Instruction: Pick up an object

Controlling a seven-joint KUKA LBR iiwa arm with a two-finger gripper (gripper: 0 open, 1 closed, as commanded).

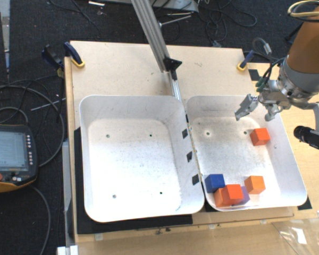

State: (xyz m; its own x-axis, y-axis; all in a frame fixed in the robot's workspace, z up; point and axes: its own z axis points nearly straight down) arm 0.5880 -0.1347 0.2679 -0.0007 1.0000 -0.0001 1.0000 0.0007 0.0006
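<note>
Left bin (95,110): bare floor. Right bin (292,163): blue block (214,181), big orange block (229,194), small orange block (254,184) at near edge; lone orange block (260,136) further back. Gripper (261,108) hovers above it, fingers spread, nothing held. Step: approach. Next: centre over block, descend, close.

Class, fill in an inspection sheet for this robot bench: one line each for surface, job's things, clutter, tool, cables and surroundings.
Surface: wooden bench bearing a left bin and a right bin, side by side.
Job's things: all in the right bin; a lone orange block near its far side; a blue block, a red-orange block with something purple beside it, and a small orange block clustered at the near edge.
Clutter: nothing seen in the bins.
Tool: tool above the right bin's far side, holding nothing; fingers open.
Cables: black cables on the floor.
Surroundings: handheld controller at left; metal pole slanting over the bench.
</note>
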